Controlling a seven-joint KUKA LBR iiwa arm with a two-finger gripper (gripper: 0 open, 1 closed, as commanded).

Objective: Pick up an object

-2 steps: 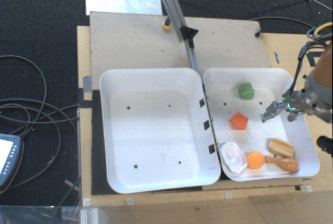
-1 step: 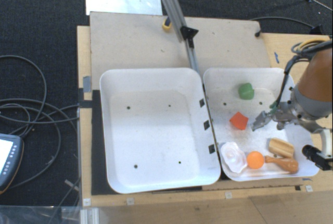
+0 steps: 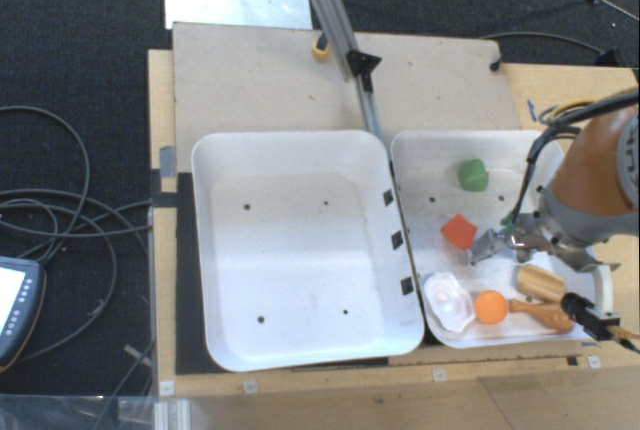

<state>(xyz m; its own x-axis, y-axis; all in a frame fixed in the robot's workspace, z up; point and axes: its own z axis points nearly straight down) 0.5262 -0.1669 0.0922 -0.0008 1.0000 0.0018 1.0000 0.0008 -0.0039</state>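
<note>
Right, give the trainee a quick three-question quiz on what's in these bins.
1. True or false: the green block lies in the right bin.
2. Which thing lies nearest the gripper? A. green block B. red block C. orange ball
3. Fill in: the orange ball sits between the white cup and the wooden ____.

Key: 1 true. 2 B; the gripper sits just right of the red block, apart from it. 3 tool, lying along the bin's near edge.

bins (image 3: 290, 168): smooth white plastic | bench (image 3: 260, 78): matt board | handled tool (image 3: 545, 303): wood | floor (image 3: 80, 38): dark carpet
</note>
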